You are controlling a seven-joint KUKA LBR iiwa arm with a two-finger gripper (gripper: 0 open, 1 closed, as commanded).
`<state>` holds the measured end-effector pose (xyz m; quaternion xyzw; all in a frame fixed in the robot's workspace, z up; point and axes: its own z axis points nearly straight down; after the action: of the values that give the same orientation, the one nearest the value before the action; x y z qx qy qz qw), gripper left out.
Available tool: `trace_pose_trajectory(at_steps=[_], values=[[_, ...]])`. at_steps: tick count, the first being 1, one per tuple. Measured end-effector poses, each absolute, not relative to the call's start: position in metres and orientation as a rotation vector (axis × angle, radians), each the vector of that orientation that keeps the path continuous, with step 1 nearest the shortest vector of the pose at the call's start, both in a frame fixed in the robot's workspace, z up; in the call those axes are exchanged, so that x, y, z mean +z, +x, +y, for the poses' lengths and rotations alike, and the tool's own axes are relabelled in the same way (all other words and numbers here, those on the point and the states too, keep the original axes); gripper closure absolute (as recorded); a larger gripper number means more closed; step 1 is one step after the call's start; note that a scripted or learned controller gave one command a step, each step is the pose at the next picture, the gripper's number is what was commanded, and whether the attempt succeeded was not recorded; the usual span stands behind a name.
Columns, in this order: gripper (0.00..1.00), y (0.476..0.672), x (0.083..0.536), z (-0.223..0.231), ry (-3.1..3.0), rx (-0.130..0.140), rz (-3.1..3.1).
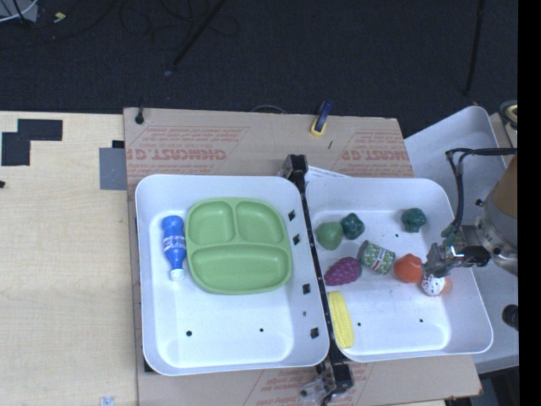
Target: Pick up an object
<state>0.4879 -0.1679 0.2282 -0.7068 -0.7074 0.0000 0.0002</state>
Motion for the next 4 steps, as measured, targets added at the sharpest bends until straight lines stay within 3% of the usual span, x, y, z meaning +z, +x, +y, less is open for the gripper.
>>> trace_pose_trajectory(at_steps=[3, 4], values=[[1.00, 0.583, 0.218, -0.040, -2.213, -0.001, -2.226], [1.00, 0.604, 0.216, 0.014, -2.213, 0.000, -2.225]])
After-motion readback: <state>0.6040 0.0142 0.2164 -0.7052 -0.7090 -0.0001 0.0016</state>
